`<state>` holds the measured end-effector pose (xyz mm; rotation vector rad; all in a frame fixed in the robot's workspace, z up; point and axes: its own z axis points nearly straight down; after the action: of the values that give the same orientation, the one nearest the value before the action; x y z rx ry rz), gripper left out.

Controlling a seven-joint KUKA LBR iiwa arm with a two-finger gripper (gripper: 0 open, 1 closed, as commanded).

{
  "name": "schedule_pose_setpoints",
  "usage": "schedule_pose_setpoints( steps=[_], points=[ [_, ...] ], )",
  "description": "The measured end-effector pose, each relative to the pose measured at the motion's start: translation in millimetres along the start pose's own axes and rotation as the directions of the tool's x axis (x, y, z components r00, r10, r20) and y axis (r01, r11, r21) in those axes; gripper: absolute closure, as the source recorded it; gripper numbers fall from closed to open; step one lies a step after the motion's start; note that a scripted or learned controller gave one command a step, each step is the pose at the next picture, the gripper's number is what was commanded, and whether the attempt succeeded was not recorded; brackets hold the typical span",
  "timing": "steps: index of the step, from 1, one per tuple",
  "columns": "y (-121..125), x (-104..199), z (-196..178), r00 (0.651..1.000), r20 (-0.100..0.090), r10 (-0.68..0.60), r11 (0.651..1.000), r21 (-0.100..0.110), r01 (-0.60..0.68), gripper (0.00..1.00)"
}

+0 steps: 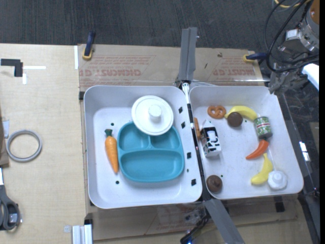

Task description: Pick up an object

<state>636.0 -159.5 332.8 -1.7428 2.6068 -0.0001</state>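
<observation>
Two bins [91, 151] sit side by side on the bench [45, 111]; I choose the red chili pepper [257, 149] in the right bin [292, 151], lying between a green-labelled can [263, 127] and a yellow banana [262, 171]. It looks like light, stiff plastic, smooth and likely slippery; best taken across its thicker middle. My arm [304, 39] sits at the far right corner, well apart from the pepper. End effector state: cannot tell from this view.

Beyond the right bin's [284, 116] far corner, the arm [304, 32] shows grey metal, looped black cables and a yellow cable.
</observation>
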Motion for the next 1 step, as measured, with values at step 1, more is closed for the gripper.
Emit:
schedule_pose_setpoints(
  steps=[1],
  points=[
    [-14.8,29.4,-3.4,0.926,0.001,-0.377,0.926,-0.001,0.377,1.0]
  ],
)
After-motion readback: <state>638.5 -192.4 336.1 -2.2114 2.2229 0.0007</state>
